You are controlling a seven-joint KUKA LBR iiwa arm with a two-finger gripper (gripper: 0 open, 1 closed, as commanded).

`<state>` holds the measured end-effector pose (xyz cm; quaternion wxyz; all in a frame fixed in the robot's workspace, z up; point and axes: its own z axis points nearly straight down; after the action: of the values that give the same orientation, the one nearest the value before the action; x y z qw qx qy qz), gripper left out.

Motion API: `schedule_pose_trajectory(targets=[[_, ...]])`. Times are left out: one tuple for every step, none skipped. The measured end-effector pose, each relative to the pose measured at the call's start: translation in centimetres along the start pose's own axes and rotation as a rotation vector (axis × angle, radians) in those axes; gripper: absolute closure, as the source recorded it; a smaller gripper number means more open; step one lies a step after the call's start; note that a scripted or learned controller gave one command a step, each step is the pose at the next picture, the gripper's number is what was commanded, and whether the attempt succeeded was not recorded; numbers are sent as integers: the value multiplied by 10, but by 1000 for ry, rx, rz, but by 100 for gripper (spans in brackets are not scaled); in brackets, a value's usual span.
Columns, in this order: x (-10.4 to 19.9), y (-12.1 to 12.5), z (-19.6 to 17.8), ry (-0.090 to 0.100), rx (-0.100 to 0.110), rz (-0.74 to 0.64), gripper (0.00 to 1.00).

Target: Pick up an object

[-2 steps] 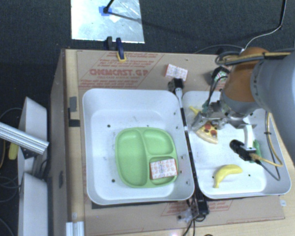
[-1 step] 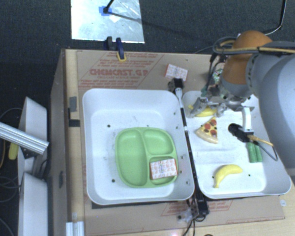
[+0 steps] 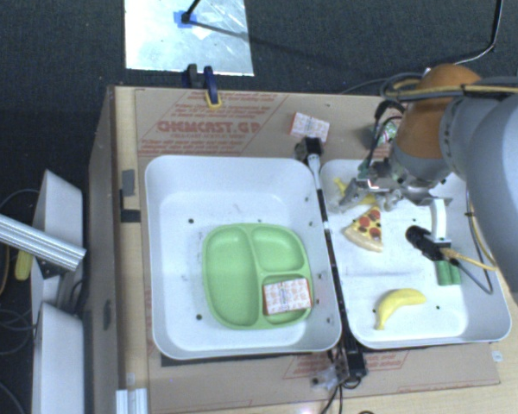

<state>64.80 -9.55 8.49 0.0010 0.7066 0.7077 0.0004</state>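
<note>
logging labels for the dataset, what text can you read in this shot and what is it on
"CHEMCAST" then "GP", partly legible: red print on the cardboard sheet under the bins.
Red print on the small packet in the green divided plate: too blurred to read.
White tag on the cardboard: print too small to read.

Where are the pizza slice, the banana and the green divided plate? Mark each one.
pizza slice [image 3: 365,228], camera view, middle of its topping.
banana [image 3: 398,304], camera view, middle of its curve.
green divided plate [image 3: 233,274], camera view, floor of its large compartment.

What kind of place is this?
Probably a robotics lab's grasping bench: a robot arm over two white bins of toy food, such as a banana and pizza slice.
</note>
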Motion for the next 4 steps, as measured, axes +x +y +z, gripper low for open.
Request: schedule_pose_trajectory(targets=[[4, -28, 0, 1, 0, 0, 0], [4, -27, -11, 0, -2, -1, 100], [41, -51, -101, 1, -2, -2, 100], [41, -51, -100, 1, -1, -2, 0]])
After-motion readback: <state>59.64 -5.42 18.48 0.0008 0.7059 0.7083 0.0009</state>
